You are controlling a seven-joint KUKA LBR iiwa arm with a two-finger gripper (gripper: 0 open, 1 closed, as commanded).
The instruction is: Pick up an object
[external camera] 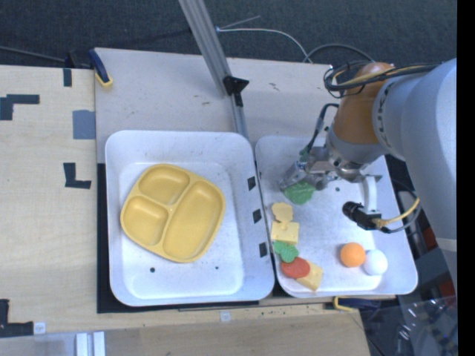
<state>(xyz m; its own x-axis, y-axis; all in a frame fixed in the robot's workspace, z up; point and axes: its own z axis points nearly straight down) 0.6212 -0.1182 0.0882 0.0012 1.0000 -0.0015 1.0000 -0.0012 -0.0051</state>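
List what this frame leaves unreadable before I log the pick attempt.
- Gripper: finger state and any contact with the crumpled green item blurred and covered by the wrist, camera view.
- Piled yellow, green and red pieces in the right white bin: too small to identify.
- Divided yellow plastic plate: fully readable.

Robotics lab: grey KUKA arm [415, 117] over two white bins [119, 199] on taped plywood bench [37, 199], aluminium camera post [204, 32], loose cables [297, 47], toy food [286, 232]

A pale wooden worktop [44, 221] carries two shallow white bins side by side, left bin [122, 273] and right bin [401, 277].
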